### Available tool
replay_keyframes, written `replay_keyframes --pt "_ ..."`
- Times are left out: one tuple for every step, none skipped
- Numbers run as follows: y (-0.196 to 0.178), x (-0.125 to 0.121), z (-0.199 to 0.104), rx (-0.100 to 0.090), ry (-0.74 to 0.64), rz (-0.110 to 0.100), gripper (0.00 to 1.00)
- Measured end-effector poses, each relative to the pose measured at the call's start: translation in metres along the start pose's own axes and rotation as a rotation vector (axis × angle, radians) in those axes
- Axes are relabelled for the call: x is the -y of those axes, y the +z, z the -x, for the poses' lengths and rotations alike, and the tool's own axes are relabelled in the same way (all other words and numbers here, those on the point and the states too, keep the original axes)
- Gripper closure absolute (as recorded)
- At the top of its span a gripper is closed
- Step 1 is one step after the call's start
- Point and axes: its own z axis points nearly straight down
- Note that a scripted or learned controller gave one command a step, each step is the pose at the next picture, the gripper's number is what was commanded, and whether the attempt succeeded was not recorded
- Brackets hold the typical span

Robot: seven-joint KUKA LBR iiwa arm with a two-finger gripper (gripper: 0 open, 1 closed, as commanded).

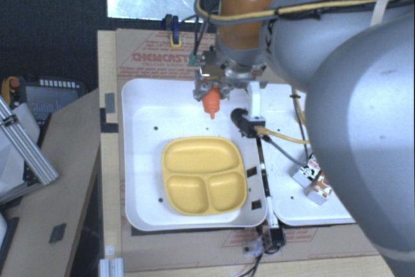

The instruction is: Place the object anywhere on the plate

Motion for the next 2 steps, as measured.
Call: replay_keyframes --pt "-0.0100 -0.0087 -0.0086 0.001 0.002 0.000 1.00" --pt "-0.0096 -0.0083 -0.0081 0.002 0.002 0.000 0.00"
